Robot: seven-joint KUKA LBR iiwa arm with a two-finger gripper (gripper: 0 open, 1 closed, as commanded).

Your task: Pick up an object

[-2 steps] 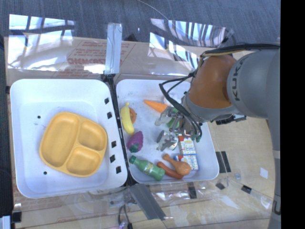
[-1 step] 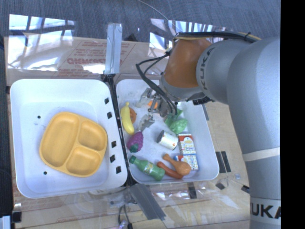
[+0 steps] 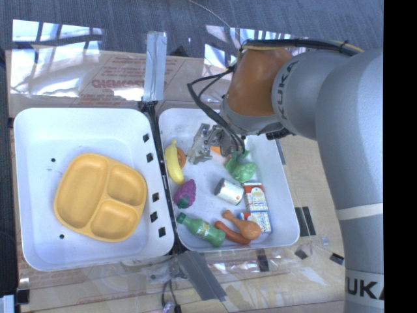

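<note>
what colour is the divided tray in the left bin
Yellow, plain with no pattern. The divided tray shows clearly in the camera view.

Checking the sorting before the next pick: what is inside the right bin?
Right bin: banana, grapes, green bottle, carton, can, green vegetable. The arm covers its far corner.

Lab: KUKA arm (image 3: 332, 103) (taped bins (image 3: 39, 129))

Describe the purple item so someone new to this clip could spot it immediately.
Start at the right-hand white bin, the one crowded with toy food. Along its left wall, just below the yellow plastic banana, lies a small bunch of purple plastic grapes. It is the one purple, knobbly piece, with the green plastic bottle below it.
</note>
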